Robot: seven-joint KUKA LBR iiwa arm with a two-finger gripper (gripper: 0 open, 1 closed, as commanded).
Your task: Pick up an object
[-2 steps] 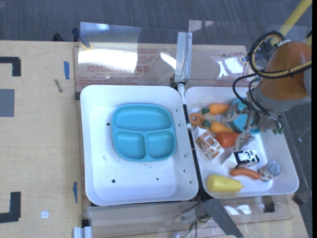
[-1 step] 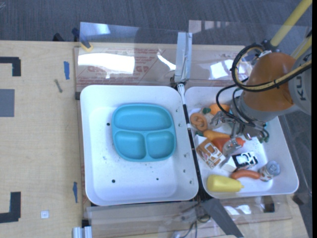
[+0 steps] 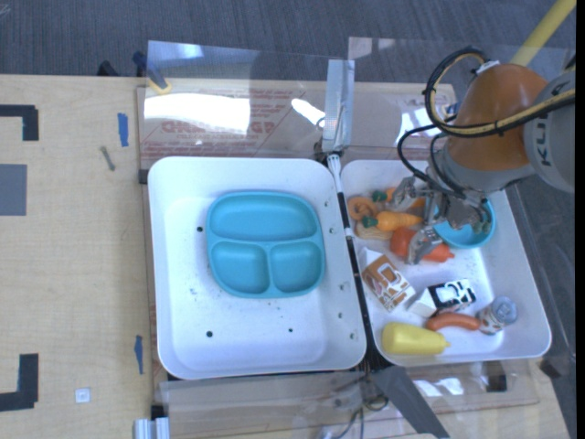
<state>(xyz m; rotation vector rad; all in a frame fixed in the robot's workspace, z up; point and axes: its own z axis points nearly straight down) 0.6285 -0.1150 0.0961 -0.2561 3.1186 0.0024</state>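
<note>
Plywood bench (image 3: 64, 273) bears your two white bins (image 3: 174, 273). Red lettering on the clear panel (image 3: 219, 122) is unreadable. Gripper (image 3: 437, 231) state: cannot tell.

Grey arm reaching in from the right edge of the view, orange band above the wrist, black cables looped over it, wrist pointing down over the right bin's upper half, gripper (image 3: 430, 230) low near the bin's far edge, fingers slightly parted
</note>
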